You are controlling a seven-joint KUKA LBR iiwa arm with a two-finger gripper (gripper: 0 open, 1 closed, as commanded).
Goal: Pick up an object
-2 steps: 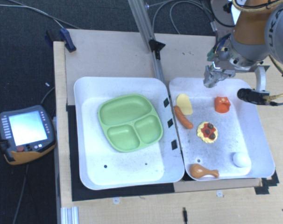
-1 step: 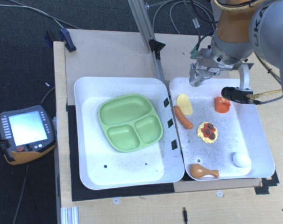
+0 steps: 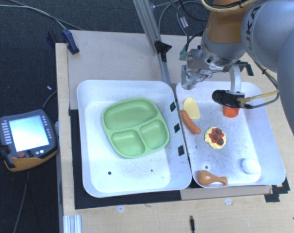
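**Arm hovers at far edge of right bin, toy food spread below**

While no readable brand or label shows anywhere on the bench, a handheld control pendant [image 3: 25,139] with a lit, blank-looking screen lies off the bench at the far left, its cable trailing away. Moving right, the left bin [image 3: 89,174] holds a green divided plate [image 3: 135,126] with three compartments, set a little toward the far side; a few dark specks dot the bin floor near its front. Black tabs [image 3: 176,127] sit along the seam where the two bins meet.

Just past that seam, in the right bin [image 3: 270,144], an orange toy sausage [image 3: 190,122] lies at a slant, touching a pale yellow piece [image 3: 191,108] on its far side. Nearer the front rests a brown drumstick [image 3: 211,178]. Right of the sausage sits a small yellow round topped with red and dark bits [image 3: 215,137]. Farther back stands an orange cup-shaped object [image 3: 230,111], partly hidden by a black fitting on the arm. A white egg-shaped piece [image 3: 250,166] lies near the right front corner.

The gripper [image 3: 190,81] hangs over the far left corner of the right bin, above the yellow piece; whether it is apart or together cannot be told, and nothing is seen in it.
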